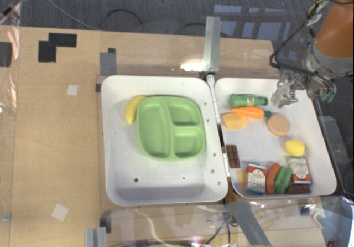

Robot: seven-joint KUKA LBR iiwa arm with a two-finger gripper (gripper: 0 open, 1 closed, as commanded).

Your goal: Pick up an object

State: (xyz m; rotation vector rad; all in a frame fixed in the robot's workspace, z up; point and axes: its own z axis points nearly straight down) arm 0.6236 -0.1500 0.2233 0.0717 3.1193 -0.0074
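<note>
Camera view: the gripper [285,96] hovers over the right bin [326,146], upper area, just right of the green bottle [248,100] and the carrot [249,112]. Whether the jaws are spread or pressed together cannot be told. Recommended: centre over one isolated object, such as the lemon [295,147], then descend vertically

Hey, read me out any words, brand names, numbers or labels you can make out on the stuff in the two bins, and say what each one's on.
None can be read.
Green bottle: pale label, print too blurred.
Blue and orange carton: printed front, too small to read.
Yellow and red box: printed front, too small to read.
Green divided plate: no text visible.
</note>
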